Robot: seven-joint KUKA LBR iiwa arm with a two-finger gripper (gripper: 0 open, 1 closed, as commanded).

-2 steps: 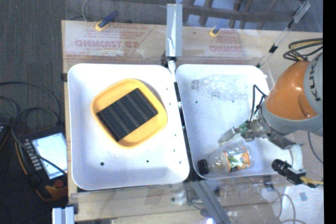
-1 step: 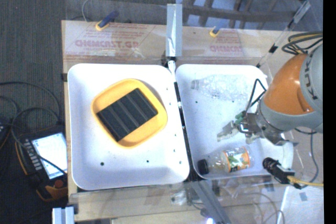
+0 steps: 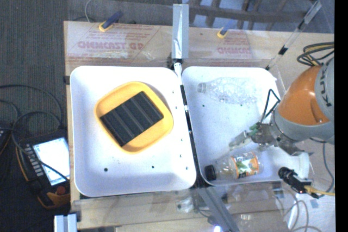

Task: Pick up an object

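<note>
The pincer (image 3: 251, 136), its grip state impossible to tell, hangs low in the right bin (image 3: 217, 117) just above the bottle (image 3: 239, 165).

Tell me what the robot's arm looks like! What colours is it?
The arm is big and rounded, with a bright orange band above a grey part. Dark letters are printed on the orange near the picture's edge, but they are cut off and cannot be read. Below it sits a small metal gripper with bits of green on it, and thin black cables loop beside it.
</note>
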